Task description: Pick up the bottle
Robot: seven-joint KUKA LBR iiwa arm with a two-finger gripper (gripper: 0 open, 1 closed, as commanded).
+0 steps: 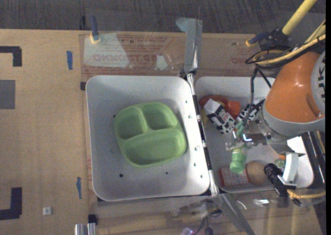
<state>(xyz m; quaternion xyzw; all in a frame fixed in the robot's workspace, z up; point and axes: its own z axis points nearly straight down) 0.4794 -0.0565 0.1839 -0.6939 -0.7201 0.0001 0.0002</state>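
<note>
Fingers apart or together - I cannot tell from this slant, since the wrist's grey and orange bulk hides most of the gripper [244, 136], which hangs in the middle of the right bin [305, 179]. The bottle [237, 161], small and green, lies just below the gripper in the frame, towards the bin's lower edge, and nothing shows it gripped. It is hemmed in: a reddish flat packet [232, 177] and a brown rounded thing [255, 172] sit against its lower end, and a black-and-white patterned carton [219, 117] lies further up, near the bin's upper left. To do the pick well, I would judge that the gripper should centre over the bottle's body rather than its narrow top, with its closing line set across the bottle's width so that nothing rolls out sideways. The descent should come straight down into the gaps on either side - not onto the packet or the brown thing, which could be nudged into the bottle and shift it. A slow close, then a plain vertical lift, would keep it clear of its neighbours.
</note>
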